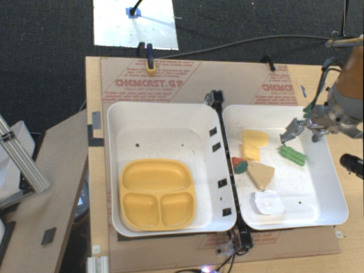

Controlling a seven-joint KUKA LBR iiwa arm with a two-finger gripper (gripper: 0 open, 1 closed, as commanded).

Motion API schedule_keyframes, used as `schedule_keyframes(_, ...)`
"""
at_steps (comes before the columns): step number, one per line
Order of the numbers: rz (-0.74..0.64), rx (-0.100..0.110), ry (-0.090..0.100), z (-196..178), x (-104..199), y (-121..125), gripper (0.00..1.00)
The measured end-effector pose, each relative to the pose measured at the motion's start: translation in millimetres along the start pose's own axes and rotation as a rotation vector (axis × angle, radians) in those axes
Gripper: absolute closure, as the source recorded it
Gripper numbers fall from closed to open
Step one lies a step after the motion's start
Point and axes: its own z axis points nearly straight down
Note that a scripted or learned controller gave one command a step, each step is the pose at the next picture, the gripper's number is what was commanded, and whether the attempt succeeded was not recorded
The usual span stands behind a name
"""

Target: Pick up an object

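In the right bin [330, 201] lie a yellow block [253, 143], a small red and green piece [239, 165], a tan wedge [261, 175], a white round lid [268, 203] and a green ridged piece [293, 155]. My gripper [297, 129] hangs over the bin's upper right part, just above the green piece and right of the yellow block. Its fingers look spread, with nothing between them.
The left bin [165, 118] holds a yellow divided tray [158, 194]. Black clips [219, 148] line the seam between the bins. A cable [250, 41] crosses the dark floor behind the bench, and a white sheet [134, 16] lies at the back.
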Motion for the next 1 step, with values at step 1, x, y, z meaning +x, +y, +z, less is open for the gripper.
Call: schedule_keyframes(1, -0.003, -0.012, -0.002, -7.0, 0.4, 2.4, 0.00)
